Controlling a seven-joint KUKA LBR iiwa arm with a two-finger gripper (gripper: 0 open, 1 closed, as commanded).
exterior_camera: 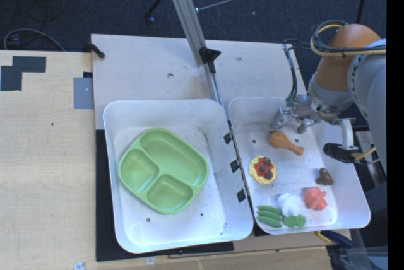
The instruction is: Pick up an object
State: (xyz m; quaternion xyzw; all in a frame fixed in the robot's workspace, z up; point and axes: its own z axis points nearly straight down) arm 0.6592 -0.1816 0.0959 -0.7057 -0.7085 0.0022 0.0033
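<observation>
Beside the green plate's bin, right bin holds toy foods

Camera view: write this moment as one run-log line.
gripper: over right bin, above drumstick | holding: nothing seen | green tray: left bin

Toys crowd my bin's near half: drumstick under my end effector, tart beside; far corner open.

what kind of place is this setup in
Probably a robotics lab test bench. A robot arm reaches over two white bins, toy food such as a drumstick lies in one and a green divided plate in the other, with cables on the dark floor.
</observation>
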